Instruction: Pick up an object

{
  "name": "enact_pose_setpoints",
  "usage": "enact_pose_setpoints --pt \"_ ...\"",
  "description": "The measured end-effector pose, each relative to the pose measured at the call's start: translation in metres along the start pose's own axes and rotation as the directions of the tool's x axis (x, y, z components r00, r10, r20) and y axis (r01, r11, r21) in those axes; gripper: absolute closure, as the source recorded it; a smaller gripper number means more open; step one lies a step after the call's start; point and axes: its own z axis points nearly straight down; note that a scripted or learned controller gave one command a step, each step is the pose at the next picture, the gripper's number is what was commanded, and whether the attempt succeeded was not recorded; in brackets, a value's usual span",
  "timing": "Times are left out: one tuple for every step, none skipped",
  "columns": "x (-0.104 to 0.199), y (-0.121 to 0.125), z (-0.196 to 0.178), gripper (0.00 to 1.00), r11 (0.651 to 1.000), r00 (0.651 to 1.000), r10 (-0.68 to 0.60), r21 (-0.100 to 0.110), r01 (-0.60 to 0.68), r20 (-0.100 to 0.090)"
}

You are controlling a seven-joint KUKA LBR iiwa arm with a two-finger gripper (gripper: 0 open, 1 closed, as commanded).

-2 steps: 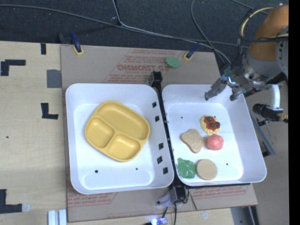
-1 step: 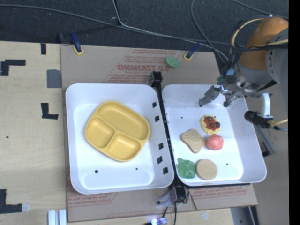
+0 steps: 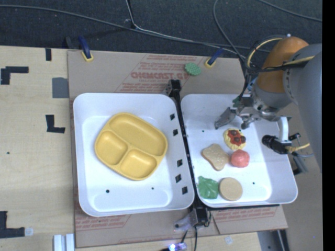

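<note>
The arm (image 3: 296,82) reaches in from the right of the frame, its orange band near the upper right corner, and its pincer (image 3: 234,121) hangs over the upper part of the right bin (image 3: 201,106). The two dark fingers (image 3: 224,120) are spread wide with nothing between them. One points toward the bin's middle, the other down at the food just below.

Five small toy foods lie in the lower half of that bin. Nearest the pincer, just below it, is a yellow piece with red topping (image 3: 234,138). Right under that sits a red ball (image 3: 240,158), and just left of the ball, a tan slice (image 3: 215,156). Lower still, a round tan cookie (image 3: 230,188) lies beside a green leafy piece (image 3: 208,187), the two apparently touching, though the view is too coarse to be sure. The pieces crowd close together, so each has a neighbour at its side.

The left bin (image 3: 86,109) holds a yellow divided plate (image 3: 131,145), well apart from the pincer. A black divider (image 3: 179,135) runs between the bins. On the counter (image 3: 31,140) above the bins lies a small green thing (image 3: 192,69), and blue clamps (image 3: 84,49) grip the cardboard sheet's upper edge. Cables trail across the dark floor at the top.
</note>
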Motion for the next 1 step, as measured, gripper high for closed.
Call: enact_pose_setpoints --pt "0.0008 0.0005 0.0177 0.0 1.0 1.0 -0.001 -0.006 0.001 0.002"
